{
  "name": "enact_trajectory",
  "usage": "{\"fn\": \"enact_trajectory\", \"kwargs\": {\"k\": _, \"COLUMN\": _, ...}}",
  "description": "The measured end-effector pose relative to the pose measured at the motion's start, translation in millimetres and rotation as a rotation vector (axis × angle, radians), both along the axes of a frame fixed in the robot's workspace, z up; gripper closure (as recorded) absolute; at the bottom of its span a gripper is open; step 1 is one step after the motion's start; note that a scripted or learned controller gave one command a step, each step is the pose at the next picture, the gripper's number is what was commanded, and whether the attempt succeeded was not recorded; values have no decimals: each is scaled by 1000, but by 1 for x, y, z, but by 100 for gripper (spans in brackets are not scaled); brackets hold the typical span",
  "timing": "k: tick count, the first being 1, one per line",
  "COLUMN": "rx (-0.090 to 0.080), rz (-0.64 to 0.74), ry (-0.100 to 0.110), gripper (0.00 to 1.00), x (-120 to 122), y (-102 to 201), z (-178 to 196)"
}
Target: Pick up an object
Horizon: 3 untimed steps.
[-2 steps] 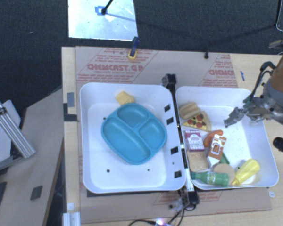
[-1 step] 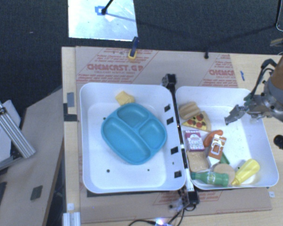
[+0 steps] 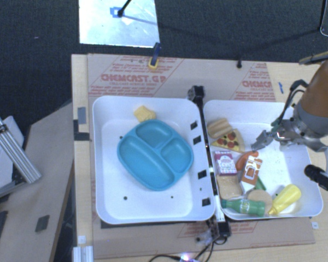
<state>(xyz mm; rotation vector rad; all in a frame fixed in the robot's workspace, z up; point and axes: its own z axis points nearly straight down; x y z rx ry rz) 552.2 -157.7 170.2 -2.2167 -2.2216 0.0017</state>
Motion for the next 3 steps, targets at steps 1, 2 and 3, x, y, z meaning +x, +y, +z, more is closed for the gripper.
{"fn": "enact_trajectory", "kwargs": {"k": 1, "rx": 0, "rz": 2, "ry": 1, "gripper": 0, "x": 7, "y": 6, "z": -57}}
{"fn": "enact_trajectory", "kwargs": {"k": 2, "rx": -1, "rz": 0, "ry": -1, "gripper": 0, "x": 8, "y": 7, "z": -87}}
{"fn": "enact_trajectory", "kwargs": {"k": 3, "rx": -2, "rz": -1, "ry": -7, "gripper": 100, "x": 9, "y": 6, "z": -75}}
